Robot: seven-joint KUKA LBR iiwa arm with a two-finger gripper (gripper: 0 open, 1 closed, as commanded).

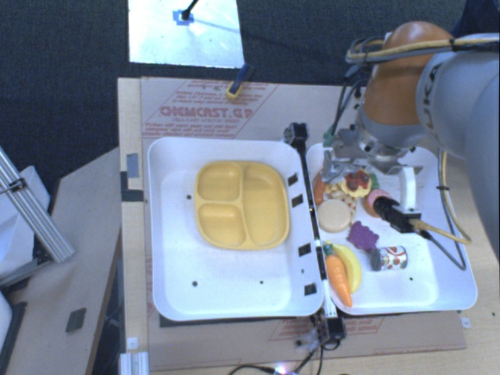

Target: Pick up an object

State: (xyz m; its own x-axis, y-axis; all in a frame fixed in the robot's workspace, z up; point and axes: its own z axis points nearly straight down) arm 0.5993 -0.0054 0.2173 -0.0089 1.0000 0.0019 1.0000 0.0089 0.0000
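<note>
Nearest lies a carrot (338, 277) beside a banana (353, 266) in the right bin (437, 283); farther back, the hand (337, 165) hovers over toy food, its state impossible to tell.

Red print seen on cardboard sheet (207, 112) under bins, behind left bin (168, 233); large letters read roughly as "OKMCAST.GP", reading uncertain; smaller lines beneath too blurred; label on small can (388, 258) in right bin (437, 287) not legible.
</note>
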